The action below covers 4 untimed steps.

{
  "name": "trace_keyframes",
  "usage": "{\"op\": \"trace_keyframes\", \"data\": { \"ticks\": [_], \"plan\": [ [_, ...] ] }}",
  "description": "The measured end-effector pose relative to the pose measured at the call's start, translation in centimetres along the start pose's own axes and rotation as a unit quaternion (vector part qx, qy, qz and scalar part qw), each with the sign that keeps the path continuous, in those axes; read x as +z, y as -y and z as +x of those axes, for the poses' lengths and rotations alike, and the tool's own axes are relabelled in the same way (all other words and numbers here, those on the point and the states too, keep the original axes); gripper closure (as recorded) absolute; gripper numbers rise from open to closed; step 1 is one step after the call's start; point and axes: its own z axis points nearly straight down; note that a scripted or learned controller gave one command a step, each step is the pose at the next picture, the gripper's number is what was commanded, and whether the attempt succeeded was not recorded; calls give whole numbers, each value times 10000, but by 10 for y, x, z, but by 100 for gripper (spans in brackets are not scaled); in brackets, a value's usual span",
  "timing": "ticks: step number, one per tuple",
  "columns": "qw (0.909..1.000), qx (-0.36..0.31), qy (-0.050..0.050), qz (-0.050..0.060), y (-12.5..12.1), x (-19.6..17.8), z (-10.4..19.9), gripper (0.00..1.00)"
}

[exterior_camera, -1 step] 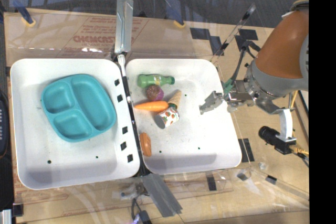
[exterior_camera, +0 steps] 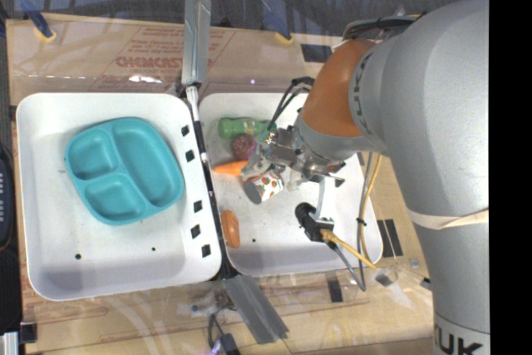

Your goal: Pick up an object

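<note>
Hovering low in the right white bin (exterior_camera: 249, 262), two-finger gripper (exterior_camera: 278, 165) just above a small white patterned cup (exterior_camera: 263, 185). Cup tipped, lying slightly left and below. Grip state impossible to tell.

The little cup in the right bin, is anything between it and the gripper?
Nothing visible is. The gripper sits right at the patterned cup, which lies tipped on its side. The carrot and the dark red fruit lie close beside it, crowding the spot.
</note>
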Motion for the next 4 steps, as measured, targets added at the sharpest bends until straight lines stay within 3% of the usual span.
{"op": "trace_keyframes", "data": {
  "ticks": [1,2,3,4],
  "plan": [
    [9997,261,-4,-28,-21,44,-8,0],
    [9997,242,-10,-8,-20,34,-7,100],
    [9638,2666,-21,-42,-102,42,3,100],
    [8884,4591,-24,-10,-74,43,-48,100]
  ]
}}
